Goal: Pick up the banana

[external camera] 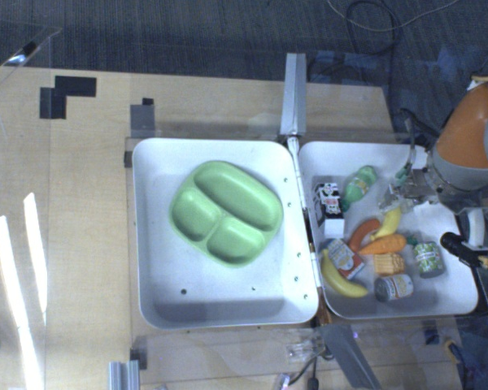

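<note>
The banana (342, 280) lies in the right bin (464, 303), near that bin's front left corner, a smooth yellow crescent whose long axis runs from upper left down to lower right, its curve bowing toward the front wall. It touches or nearly touches a small printed packet (342, 257) just above it and sits beside a grey-labelled can (394, 287). Further back in the same bin lie a glossy orange carrot-shaped toy (384, 244), a smaller yellow piece (389, 218), a rounded green item (359, 184), a black-and-white carton (330, 199) and a green-topped can (428, 259). The gripper (410, 187) hangs over the far right part of this bin, well apart from the banana; its metal tip is small and blurred, so whether it is apart or together cannot be told. The left bin (146, 299), of matt white plastic, holds a pale green divided plate (226, 211) with three soft, rounded hollows. Both bins rest on a light wooden table (57, 258).
</note>
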Controlling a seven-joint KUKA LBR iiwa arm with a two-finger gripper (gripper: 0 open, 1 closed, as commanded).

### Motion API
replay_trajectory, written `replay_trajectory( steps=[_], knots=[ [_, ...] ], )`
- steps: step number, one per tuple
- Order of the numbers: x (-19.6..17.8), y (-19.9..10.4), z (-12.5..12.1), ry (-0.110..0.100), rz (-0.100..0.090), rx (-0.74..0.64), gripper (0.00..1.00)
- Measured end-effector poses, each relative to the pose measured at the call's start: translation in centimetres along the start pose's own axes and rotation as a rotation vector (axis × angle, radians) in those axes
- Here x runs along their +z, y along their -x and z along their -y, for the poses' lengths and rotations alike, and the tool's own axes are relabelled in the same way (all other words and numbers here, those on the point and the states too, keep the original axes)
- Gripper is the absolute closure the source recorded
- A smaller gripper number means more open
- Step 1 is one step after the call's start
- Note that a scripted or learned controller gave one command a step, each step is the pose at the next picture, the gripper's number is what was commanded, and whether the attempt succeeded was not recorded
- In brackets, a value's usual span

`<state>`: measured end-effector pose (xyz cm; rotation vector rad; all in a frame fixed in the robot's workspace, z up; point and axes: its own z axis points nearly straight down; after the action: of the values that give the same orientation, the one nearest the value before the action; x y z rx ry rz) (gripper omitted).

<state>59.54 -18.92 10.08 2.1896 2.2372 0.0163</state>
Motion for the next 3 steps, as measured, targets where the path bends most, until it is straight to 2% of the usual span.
replay_trajectory(
  steps=[1, 2, 3],
  knots=[
    [-8.7, -3.2, -4.0, -0.007, 0.001, -0.006, 1.00],
    [-8.7, -3.2, -4.0, -0.008, 0.002, -0.007, 0.00],
    [0.4, 0.7, 0.4, -0.007, -0.005, 0.003, 0.00]
  ],
)
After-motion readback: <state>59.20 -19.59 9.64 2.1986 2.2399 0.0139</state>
